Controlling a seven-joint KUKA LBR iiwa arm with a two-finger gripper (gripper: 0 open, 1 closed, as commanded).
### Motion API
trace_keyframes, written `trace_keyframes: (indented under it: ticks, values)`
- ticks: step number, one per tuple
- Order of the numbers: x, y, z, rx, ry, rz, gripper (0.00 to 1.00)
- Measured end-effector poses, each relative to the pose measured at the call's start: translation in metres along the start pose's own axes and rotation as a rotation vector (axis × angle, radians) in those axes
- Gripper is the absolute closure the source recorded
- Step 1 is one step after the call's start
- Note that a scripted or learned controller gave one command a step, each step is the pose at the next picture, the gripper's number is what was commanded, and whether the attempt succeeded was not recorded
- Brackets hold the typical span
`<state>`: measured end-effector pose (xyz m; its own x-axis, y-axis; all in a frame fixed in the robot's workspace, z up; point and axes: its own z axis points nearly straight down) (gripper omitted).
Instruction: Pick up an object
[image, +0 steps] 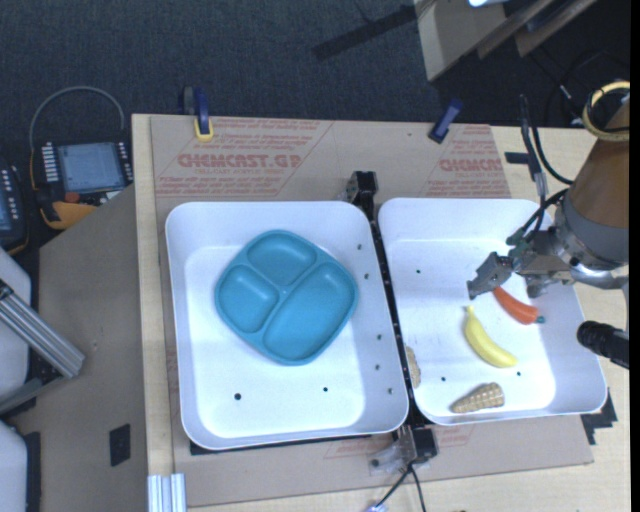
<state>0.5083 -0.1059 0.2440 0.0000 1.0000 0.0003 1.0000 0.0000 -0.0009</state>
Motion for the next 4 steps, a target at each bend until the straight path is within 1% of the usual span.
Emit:
trace_keyframes:
  ticks: [1, 2, 3, 4]
  values:
    - [0.0, 0.0, -0.001, -0.002, 0.0, 0.0, 0.0]
    - [0.01, 0.002, 0.055, 0.006, 0.002, 0.0, 0.0]
    - [0.014, 0.004, 0.099, 0.006, 0.002, 0.0, 0.0]
    - [0.006, 0.012, 0.149, -0.003, 0.0, 0.0, 0.0]
